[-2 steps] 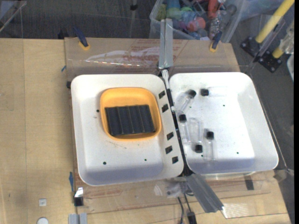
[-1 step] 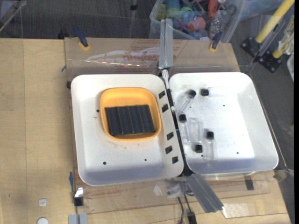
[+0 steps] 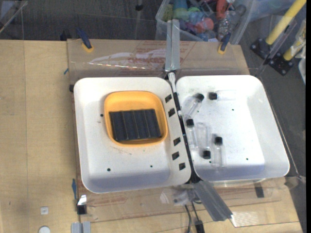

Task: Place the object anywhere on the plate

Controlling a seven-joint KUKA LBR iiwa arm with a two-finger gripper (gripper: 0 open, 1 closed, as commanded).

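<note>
Right, you're looking down on the wooden bench (image 3: 34, 130) with the two white bins side by side across the middle. The left bin (image 3: 92, 169) carries the orange plate (image 3: 112, 101), which sits a little towards the bin's far side. The dark ribbed slab (image 3: 135, 125) lies flat on that plate, fully inside its rim and filling most of its floor, nearer the plate's near edge.

Over to the right bin (image 3: 252, 130): you've got several clear plastic vials (image 3: 199, 135) with black caps (image 3: 212, 96), scattered over its left half. They are hard to tell apart against the white.

Between the bins, a row of small black tabs (image 3: 171, 112) runs down the seam, with a grey metal strip (image 3: 172, 42) rising behind it and another grey bar (image 3: 214, 205) slanting off at the near end. Behind the bench stands a clear tub of coloured toys (image 3: 209, 6), and a yellow pole (image 3: 289, 13) leans at the far right. Two blue clamps (image 3: 86, 41) grip the back edge of the bench. Nothing lies over or against the plate.

Now the slab: its long axis runs left to right, tipped slightly so the right end sits nearer you. Its ribs run crosswise, from far side to near side. As for the claw, you cannot tell whether it is spread or pressed together.
</note>
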